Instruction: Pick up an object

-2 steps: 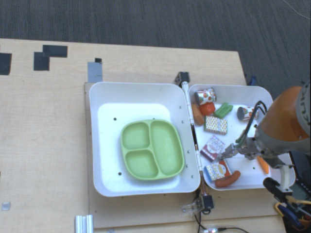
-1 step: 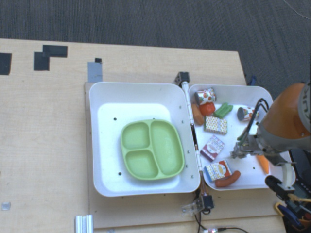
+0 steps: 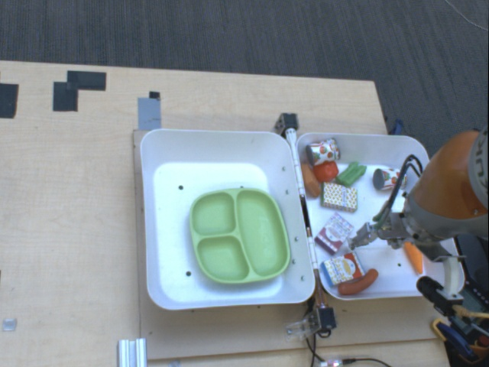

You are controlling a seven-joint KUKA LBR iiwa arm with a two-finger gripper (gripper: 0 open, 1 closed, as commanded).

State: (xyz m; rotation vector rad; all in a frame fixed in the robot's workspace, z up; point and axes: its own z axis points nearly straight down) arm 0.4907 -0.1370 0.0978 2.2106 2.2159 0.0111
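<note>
Two white bins side by side: left bin (image 3: 160, 205) holds a green divided plate (image 3: 240, 235), right bin (image 3: 397, 147) holds small toy foods. Purple packet (image 3: 335, 232) sits mid-bin, sausage (image 3: 357, 282) at lower edge, green piece (image 3: 351, 174) and can (image 3: 323, 151) at upper left. Gripper (image 3: 365, 235) hovers just right of the purple packet; finger spread cannot be told, nothing seen pinched.

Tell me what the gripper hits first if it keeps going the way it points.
Likely the purple packet, just left of the gripper in the right bin; height above it is unclear.
</note>
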